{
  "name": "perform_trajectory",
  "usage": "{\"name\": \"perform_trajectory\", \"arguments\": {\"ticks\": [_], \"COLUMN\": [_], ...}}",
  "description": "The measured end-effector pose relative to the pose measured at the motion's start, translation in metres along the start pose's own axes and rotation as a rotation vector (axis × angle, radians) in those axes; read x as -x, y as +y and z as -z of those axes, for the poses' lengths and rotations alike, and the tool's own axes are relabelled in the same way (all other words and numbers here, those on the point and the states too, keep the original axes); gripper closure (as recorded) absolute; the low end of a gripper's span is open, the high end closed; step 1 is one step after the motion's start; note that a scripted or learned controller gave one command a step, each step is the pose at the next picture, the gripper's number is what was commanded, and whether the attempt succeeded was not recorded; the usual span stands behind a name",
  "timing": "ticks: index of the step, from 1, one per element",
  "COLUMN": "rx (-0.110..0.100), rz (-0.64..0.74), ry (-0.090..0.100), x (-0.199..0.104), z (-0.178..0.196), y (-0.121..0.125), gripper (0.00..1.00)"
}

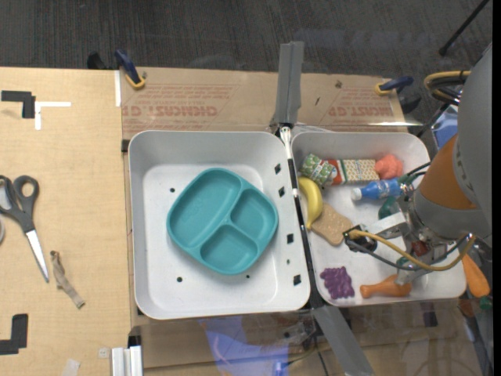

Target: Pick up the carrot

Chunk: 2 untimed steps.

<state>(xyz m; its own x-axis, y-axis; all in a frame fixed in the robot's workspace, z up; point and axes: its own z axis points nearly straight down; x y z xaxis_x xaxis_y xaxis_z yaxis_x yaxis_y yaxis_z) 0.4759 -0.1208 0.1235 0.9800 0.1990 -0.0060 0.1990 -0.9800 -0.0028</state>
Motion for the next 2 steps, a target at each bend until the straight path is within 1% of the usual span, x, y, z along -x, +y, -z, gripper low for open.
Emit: {"name": "perform_trajectory", "arguments": {"ticks": [1,2], "rx": [-0.004,-0.003], "rz": [0.028,0.032], "ry": [0.007,0.0], "x": [-0.0143,-0.0128], "z": [-0.0168,-0.0092], "y": [0.1027,0.1029], "gripper": [0.0,1.0]}}
